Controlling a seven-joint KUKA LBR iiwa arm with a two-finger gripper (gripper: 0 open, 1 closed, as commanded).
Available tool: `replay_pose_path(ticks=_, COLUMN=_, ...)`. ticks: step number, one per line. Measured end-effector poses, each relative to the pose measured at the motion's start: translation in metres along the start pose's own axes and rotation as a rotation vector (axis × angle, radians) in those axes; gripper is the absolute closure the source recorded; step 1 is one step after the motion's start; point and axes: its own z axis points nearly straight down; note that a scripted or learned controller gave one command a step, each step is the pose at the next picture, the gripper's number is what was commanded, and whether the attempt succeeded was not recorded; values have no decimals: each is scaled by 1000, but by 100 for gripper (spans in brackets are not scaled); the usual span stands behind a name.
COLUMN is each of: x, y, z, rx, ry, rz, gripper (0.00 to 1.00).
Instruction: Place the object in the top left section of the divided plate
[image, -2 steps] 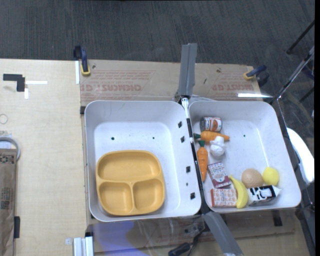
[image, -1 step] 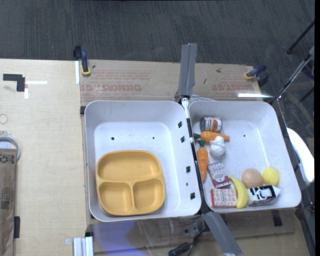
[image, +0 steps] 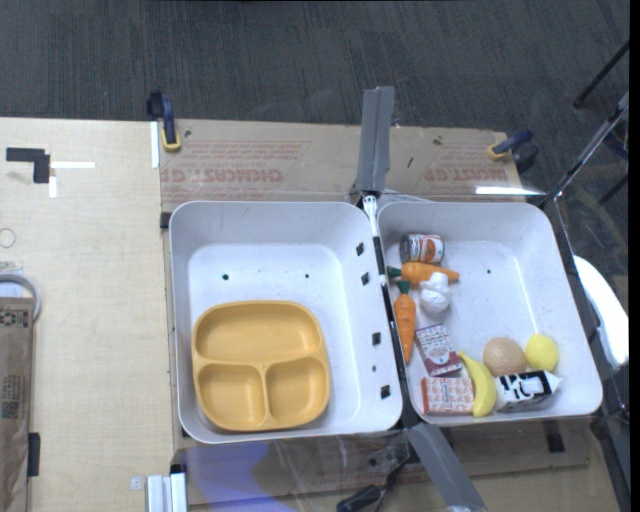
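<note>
Since I am watching through the one overhead camera, I report only what it gives me: the yellow divided plate (image: 260, 335) lies flat in the left bin (image: 175, 300), toward the near-left corner, with one long section across its far side and two smaller sections side by side along its near side. Everything loose is in the right bin (image: 500, 230), well apart from the plate, so the thing to be placed is somewhere in that bin, though I cannot tell which piece it is. A can (image: 422, 248) lies near the far-left corner, just beside a carrot (image: 430, 271) lying crosswise, and a small white lump (image: 434, 293) touches that carrot. A second carrot (image: 404, 322) runs along the left wall. Nearer me sit a small packet (image: 436, 347), a red box (image: 446, 395) and a banana (image: 482, 385) leaning against that box. To their right are a brown egg (image: 504, 355), a lemon (image: 541, 351) and a black-and-white carton (image: 525, 388), clustered close. How the pincer stands I cannot tell. Both bins rest on a cardboard sheet (image: 260, 160) on the bench (image: 80, 300).
</note>
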Motion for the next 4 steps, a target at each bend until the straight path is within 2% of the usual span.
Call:
replay_pose_path(ticks=1, x=29, y=34, z=0, rx=0, ry=0, rz=259, gripper=100)
replay_pose_path(ticks=4, x=34, y=35, z=-20, rx=11, ry=-15, rz=246, gripper=100)
